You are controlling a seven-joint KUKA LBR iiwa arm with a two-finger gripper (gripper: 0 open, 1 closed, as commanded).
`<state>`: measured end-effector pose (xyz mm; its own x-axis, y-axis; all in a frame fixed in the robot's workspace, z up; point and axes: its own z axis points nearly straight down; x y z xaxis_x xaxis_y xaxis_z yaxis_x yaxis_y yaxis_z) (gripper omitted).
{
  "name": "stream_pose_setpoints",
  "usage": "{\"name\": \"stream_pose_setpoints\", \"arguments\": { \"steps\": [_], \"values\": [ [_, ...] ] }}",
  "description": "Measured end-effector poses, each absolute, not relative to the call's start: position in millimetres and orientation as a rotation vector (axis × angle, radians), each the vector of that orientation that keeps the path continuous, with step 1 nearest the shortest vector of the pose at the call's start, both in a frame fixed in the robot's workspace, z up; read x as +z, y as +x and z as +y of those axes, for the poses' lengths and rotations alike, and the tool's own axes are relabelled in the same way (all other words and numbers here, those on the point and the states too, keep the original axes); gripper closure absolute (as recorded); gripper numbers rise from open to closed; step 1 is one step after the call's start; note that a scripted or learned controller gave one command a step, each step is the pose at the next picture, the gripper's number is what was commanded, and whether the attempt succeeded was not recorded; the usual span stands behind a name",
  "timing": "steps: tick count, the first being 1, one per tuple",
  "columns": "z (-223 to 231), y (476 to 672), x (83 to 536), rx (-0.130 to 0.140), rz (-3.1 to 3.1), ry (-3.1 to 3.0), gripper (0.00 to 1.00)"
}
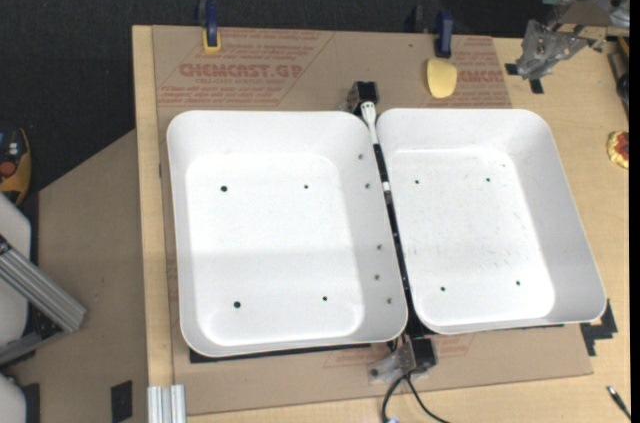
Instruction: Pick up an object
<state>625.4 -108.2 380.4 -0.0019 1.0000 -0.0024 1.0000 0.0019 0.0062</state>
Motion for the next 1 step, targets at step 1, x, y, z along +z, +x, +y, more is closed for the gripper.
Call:
{"name": "stream_pose_setpoints", "arguments": {
  "steps": [1],
  "values": [
    [-50.8,650.8,271.1,-0.009,2.235,2.222,1.0]
  ]
}}
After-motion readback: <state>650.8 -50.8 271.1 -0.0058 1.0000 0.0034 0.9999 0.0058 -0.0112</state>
